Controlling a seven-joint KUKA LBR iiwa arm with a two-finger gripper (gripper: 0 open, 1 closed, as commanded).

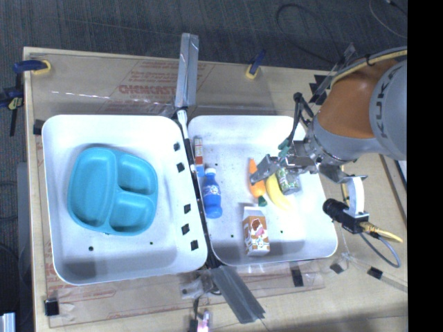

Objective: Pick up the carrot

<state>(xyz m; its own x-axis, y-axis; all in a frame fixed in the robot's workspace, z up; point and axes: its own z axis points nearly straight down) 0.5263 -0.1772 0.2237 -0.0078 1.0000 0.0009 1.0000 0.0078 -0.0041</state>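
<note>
With the jaws (pixel 271 172) unreadable above the carrot (pixel 254 178), banana (pixel 277 194) at four o'clock should be avoided.

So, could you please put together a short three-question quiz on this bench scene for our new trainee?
1. True or false: the blue divided plastic tray lies in the same bin as the orange carrot.
2. Which item stands nearest the bottom edge of the right white bin? A) the small brown-and-white carton B) the blue plastic bottle C) the yellow banana
3. Fill in: the grey two-finger gripper is over the ____ bin.

Key: 1. False, since the tray is in the left white bin and the carrot is in the right one. 2. A. 3. right.
</note>
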